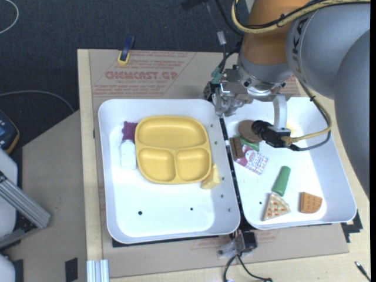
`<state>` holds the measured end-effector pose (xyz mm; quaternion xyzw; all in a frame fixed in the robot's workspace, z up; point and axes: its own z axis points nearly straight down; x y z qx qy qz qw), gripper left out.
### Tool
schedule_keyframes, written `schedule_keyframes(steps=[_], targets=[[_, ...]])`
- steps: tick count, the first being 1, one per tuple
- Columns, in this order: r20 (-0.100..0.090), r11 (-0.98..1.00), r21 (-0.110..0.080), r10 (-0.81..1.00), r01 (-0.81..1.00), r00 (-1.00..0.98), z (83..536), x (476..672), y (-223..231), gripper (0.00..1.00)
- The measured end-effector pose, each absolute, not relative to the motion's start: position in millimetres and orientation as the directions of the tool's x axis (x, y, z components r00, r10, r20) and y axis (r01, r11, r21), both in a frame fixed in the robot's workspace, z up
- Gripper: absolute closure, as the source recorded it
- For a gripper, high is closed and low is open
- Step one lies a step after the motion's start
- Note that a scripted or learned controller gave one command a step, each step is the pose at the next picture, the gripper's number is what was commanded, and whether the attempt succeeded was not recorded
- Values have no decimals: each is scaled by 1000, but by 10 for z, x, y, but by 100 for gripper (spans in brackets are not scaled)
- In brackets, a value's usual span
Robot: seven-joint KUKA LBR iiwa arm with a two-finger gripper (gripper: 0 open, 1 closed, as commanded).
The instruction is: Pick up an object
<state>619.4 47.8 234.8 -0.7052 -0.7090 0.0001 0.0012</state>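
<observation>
Two bins (117, 210) face you. Your gripper (226, 103) hangs over the right bin's far left corner; its grip you cannot tell.

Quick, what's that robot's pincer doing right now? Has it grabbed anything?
Pincer: down at the divide between the two bins, near their far edge; whether it's open, closed or holding anything cannot be told.

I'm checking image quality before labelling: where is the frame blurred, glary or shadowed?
Camera view: the arm looms large and soft-focused at upper right; the white bins' floors are bright and nearly washed out, as at the left bin; the yellow tray and pizza slice toy look reasonably sharp; shadows are faint.
</observation>
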Motion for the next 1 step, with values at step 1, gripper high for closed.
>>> schedule_keyframes(steps=[1], targets=[[0,0,-4,1000,1000,0,2166,6134,488,100]])
